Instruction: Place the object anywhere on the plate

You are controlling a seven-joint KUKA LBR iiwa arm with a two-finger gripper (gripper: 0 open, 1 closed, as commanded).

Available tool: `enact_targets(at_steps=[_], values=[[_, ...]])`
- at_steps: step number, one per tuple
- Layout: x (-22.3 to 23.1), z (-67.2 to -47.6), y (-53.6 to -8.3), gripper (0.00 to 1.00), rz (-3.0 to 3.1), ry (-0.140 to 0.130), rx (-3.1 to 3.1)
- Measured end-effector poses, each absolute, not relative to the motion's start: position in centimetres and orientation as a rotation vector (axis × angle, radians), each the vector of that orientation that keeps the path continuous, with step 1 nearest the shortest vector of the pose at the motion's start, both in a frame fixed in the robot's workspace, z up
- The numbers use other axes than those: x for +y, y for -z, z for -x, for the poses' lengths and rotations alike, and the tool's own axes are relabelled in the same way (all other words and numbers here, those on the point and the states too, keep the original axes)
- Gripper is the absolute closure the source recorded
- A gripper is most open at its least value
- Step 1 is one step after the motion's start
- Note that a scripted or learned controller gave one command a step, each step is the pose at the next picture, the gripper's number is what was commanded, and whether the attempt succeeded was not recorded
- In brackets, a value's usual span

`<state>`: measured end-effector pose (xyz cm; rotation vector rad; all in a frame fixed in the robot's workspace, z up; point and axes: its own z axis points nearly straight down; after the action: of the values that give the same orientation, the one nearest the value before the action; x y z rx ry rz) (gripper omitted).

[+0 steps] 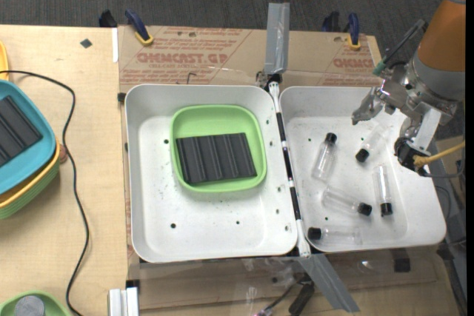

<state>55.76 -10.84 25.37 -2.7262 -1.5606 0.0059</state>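
Tool (379, 101) over right bin's (415, 233) far right corner, finger state cannot be told, nothing visibly held; clear black-capped vials (324, 153) lie just below and left of it; green plate (218, 148) well left, in left bin (148, 226).

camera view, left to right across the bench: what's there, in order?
Stacked teal and green plates at the left edge → black cable → green plate with the dark ridged insert, in the left bin → right bin with clear black-capped vials → arm's gripper.
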Motion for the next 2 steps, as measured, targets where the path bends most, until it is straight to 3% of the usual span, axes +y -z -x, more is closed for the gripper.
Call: enact_targets(at_steps=[1,2], values=[[-13.6,-54.6,-26.2,0.00,2.812,-0.006,-1.400],[-8.8,-54.6,-27.3,0.00,2.944,-0.008,-1.097]])
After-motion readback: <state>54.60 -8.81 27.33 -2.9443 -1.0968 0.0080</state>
